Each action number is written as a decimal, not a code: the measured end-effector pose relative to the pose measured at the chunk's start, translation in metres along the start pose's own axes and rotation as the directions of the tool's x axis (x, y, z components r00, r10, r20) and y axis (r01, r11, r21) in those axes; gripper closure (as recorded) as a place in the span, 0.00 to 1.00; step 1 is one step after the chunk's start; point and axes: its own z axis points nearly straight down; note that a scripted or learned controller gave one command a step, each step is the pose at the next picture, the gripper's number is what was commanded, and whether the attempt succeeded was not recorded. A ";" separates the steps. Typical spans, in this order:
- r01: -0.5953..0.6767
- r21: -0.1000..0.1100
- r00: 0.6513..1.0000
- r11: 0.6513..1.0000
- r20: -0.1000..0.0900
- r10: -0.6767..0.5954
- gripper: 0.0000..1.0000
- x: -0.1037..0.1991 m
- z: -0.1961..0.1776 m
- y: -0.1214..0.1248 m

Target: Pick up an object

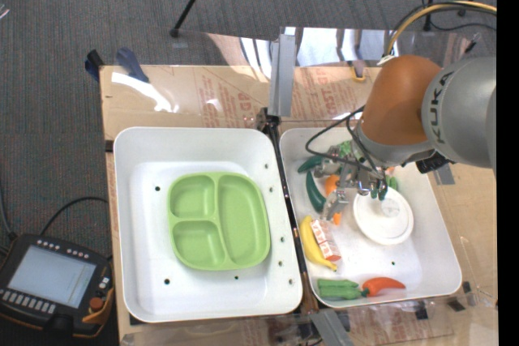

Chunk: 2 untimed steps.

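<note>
Several small toy foods point(323, 242), yellow, green, orange, lie under the gripper point(347, 192); its grip state is unclear.

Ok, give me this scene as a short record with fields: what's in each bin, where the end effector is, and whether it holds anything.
left bin: green divided plate
right bin: white round dish, banana, red pepper, green vegetable, dark green pepper
end effector: low over the right bin's upper middle, beside the white dish
holding: cannot tell, fingers hidden in clutter
arm: grey with orange band, reaching in from the right
</note>
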 end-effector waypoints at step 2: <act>-0.240 0.001 0.971 0.971 0.000 0.240 1.00 0.056 -0.001 -0.012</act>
